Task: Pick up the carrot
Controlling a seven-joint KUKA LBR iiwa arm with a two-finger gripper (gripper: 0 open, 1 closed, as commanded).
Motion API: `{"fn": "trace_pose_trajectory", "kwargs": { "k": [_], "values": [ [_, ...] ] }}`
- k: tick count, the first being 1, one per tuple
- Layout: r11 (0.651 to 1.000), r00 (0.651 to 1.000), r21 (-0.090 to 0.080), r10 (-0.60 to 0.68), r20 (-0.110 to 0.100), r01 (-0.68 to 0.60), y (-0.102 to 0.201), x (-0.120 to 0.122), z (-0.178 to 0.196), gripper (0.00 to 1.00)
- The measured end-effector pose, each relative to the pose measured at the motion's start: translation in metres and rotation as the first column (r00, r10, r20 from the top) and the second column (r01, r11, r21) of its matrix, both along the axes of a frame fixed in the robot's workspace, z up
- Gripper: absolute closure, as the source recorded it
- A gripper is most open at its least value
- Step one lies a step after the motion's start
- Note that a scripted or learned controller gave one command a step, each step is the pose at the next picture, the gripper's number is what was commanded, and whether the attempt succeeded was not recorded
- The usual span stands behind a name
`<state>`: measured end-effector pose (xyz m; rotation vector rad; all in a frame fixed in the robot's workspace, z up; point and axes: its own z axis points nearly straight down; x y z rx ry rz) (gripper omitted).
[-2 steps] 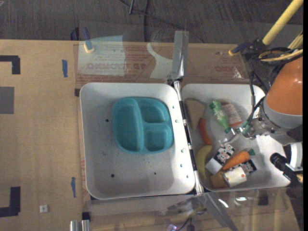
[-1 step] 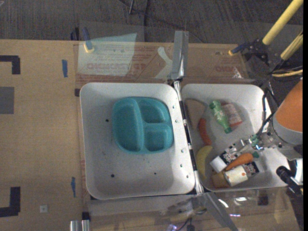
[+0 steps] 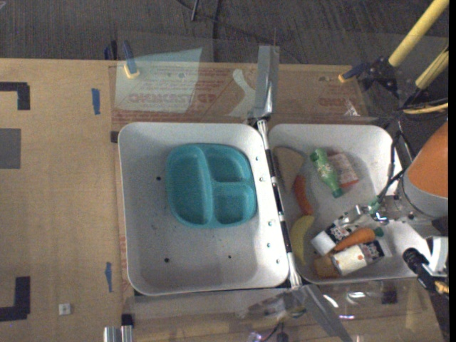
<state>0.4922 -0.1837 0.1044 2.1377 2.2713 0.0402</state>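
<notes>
We find the carrot (image 3: 355, 238) in the right bin (image 3: 385, 137), toward its near right part, lying among other items. Its long axis runs from lower left to upper right across the view, the thicker end up near a small green piece at about the spot where the gripper (image 3: 372, 214) comes in. A black and white carton (image 3: 339, 233) lies touching it on the far left side, and a white can with a dark label (image 3: 356, 258) lies just beside it on the near side, so the carrot is wedged between the two.

The gripper hangs just above and to the far right of the carrot's upper end, near enough that it may be touching, though we cannot tell. Its metal parts are small and glinting here, and we cannot tell how its opening stands, nor do we see the carrot between anything. In our judgement the coming move turns on this: the carrot lies to the near left of the gripper, and a grasp would need to close across that slanted axis.

Farther out in the same bin lie a yellow banana (image 3: 302, 235), a red sausage-like piece (image 3: 302, 194) and a green bottle (image 3: 327, 172). The left bin (image 3: 142, 212) holds a teal divided tray (image 3: 211, 184). Both bins sit on the table (image 3: 57, 191).
</notes>
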Motion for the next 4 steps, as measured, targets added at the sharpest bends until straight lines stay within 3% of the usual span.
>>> {"fn": "trace_pose_trajectory", "kwargs": {
  "k": [1,2,3,4],
  "values": [
    [1.0,1.0,0.0,0.007,0.002,-0.007,-0.002,0.001,0.0,0.0],
    [0.995,0.995,-0.011,-0.096,0.004,0.096,0.005,-0.002,0.001,0.0],
    [0.998,0.998,-0.004,-0.056,-0.032,0.055,0.044,-0.006,0.032,0.0],
    [0.986,0.986,0.003,0.169,-0.003,-0.169,0.021,0.0,0.0,0.0]
  ]
}}
